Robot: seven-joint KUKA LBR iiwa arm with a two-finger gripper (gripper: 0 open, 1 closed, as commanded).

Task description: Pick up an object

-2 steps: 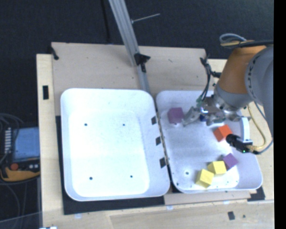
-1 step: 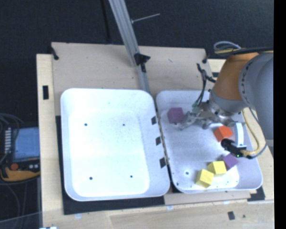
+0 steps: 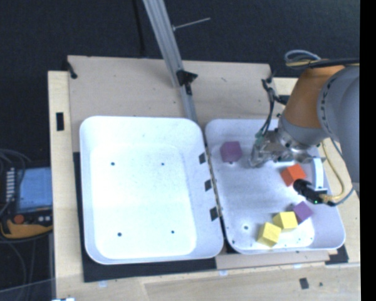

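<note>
The right bin (image 3: 250,193) holds a purple cube (image 3: 231,151) near its back left. An orange block (image 3: 293,174) lies toward the right side. Two yellow cubes (image 3: 286,220) (image 3: 269,233) and a small purple block (image 3: 302,211) sit at the front right. My gripper (image 3: 258,157) hangs low over the bin's back middle, just right of the purple cube and apart from it. Nothing shows between its fingers, and their spacing is too small to read.
The left bin (image 3: 144,187) stands beside the right one. A metal pole (image 3: 169,49) slants across the back of the bench. A cable and a black part (image 3: 313,193) trail from the wrist over the orange block. A blue box (image 3: 34,190) lies off the bench's left edge.
</note>
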